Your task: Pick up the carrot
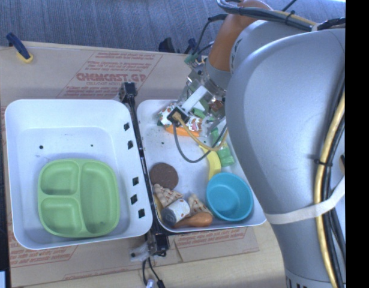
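The carrot (185,131) shows as a short orange strip lying in the far part of the right bin (149,138), partly covered by the gripper and other small items. My gripper (195,114) hangs low over that far end of the bin, directly above and just right of the carrot. The wrist and the bulk of the grey arm hide much of what lies under it. No object is visibly held between its tips.
In the right bin lie a brown round disc (164,174), a blue bowl (229,198), a yellow banana (213,161), a green piece (225,155), a white can (177,210) and an orange-brown roll (196,219). A green divided plate (79,197) sits in the left bin (28,125).
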